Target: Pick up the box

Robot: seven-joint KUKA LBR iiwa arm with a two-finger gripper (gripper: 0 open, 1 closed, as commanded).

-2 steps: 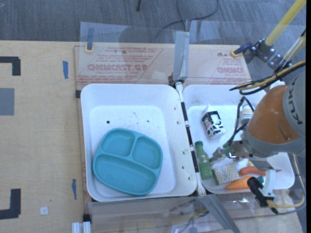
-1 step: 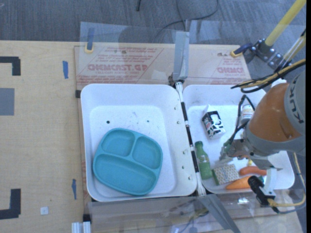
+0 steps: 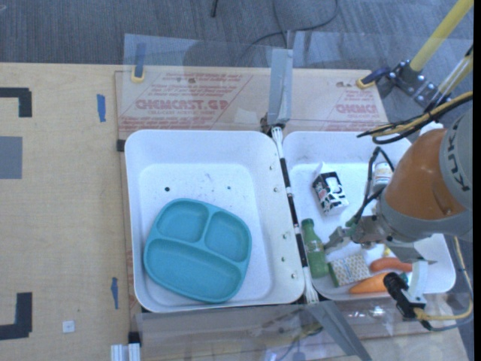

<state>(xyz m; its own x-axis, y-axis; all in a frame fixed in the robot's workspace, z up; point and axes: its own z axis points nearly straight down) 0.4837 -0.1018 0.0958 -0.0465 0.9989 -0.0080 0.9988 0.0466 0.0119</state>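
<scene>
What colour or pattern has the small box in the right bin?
The box is black and white, in cow-like patches; the camera view shows it.

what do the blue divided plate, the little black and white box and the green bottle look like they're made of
Plate: likely moulded plastic, matte, one even teal colour with soft rounded dividers.
Box: probably printed cardboard, judging by its flat faces, sharp edges and black-and-white print.
Bottle: green and slightly glossy; plastic or glass, the view leaves that open.
</scene>
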